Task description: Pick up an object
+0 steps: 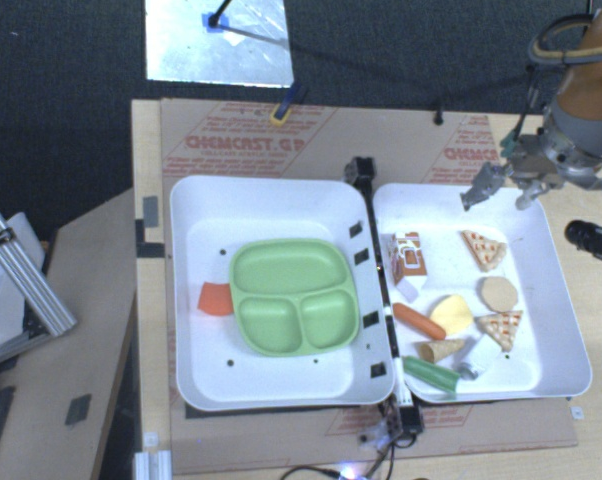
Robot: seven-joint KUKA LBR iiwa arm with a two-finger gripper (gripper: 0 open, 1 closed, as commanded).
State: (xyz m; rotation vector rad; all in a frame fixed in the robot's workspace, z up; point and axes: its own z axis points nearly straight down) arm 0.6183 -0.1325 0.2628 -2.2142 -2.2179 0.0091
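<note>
My gripper [501, 194] hangs above the back edge of the right bin [551, 298], its two fingers spread open with nothing between them. In that bin lie a red and white carton [409, 255], a pizza slice [484, 249], a round tan cookie [498, 293], a second pizza slice [502, 326], a yellow wedge [452, 315], an orange carrot [418, 319], a cone [441, 349] and a green piece [430, 373]. All of these lie below and left of the gripper.
The left bin [201, 218] holds a green divided plate [291, 296] and an orange block [215, 299]. A black divider [373, 268] runs between the bins. A shiny metal sheet [218, 30] lies at the back.
</note>
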